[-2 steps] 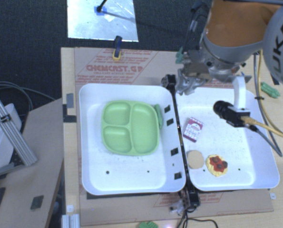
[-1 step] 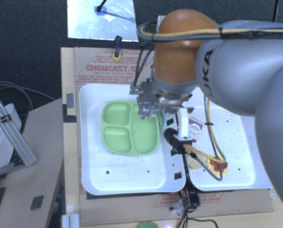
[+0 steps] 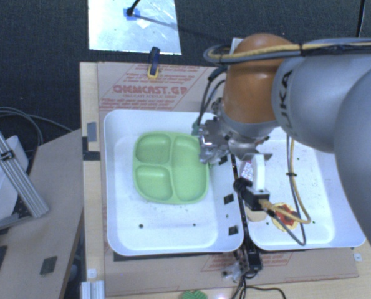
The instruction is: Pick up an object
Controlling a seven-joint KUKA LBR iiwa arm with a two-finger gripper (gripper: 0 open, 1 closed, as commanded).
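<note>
1. Looking down through the camera view, I see two shallow white bins side by side on a printed cardboard sheet (image 3: 148, 87) that lies on the tabletop (image 3: 54, 185).
2. The left bin (image 3: 120, 232) holds a green divided plate (image 3: 163, 167). It lies flat with its three compartments facing up, in the upper half of the bin, and its right edge is close to the bin's right wall.
3. The right bin (image 3: 338, 226) holds a small tan and red-orange object (image 3: 284, 215) near its front left corner. It is too small and too crossed by cable for me to say what it is.
4. The arm (image 3: 335, 86) reaches in from the right and covers much of the right bin. Its orange band (image 3: 254, 83) sits above the wall that the two bins share.
5. Below the band, the jaws hang at the plate's right rim, just over that shared wall. I cannot tell whether they touch the plate, nor whether they stand wide, narrow or closed on anything.
6. A shiny sheet (image 3: 132, 17) lies on the dark floor beyond the tabletop.
</note>
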